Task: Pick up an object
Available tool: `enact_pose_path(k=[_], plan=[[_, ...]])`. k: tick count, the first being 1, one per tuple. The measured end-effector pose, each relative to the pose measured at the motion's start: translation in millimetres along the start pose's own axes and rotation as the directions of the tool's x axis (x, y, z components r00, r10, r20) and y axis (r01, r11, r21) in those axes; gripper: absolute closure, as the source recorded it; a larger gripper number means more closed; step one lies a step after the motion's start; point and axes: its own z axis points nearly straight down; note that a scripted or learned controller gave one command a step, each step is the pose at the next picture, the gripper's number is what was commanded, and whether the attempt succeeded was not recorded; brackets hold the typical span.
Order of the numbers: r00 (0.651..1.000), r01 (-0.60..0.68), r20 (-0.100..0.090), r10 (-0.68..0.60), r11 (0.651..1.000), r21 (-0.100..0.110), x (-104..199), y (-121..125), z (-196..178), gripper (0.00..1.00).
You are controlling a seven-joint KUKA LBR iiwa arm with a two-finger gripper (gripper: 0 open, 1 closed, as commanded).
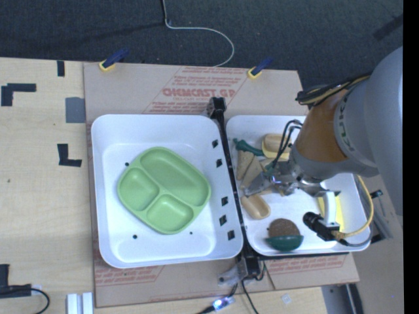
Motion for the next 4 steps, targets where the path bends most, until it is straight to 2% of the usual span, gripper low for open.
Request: enact_pose_path(k=[1, 2, 3, 4], plan=[[1.000, 0.004, -0.007, -0.004, 1.000, 0.001, 83, -62, -104, 0.00], [1.000, 0.003, -0.006, -0.003, 1.000, -0.012, 105, -56, -353, 0.00], [1.000, 0.000, -0.002, 0.000, 1.000, 0.007, 105, -57, -353, 1.00], [1.000, -0.001, -0.003, 0.001, 1.000, 0.010, 115, -43, -311, 1.00]])
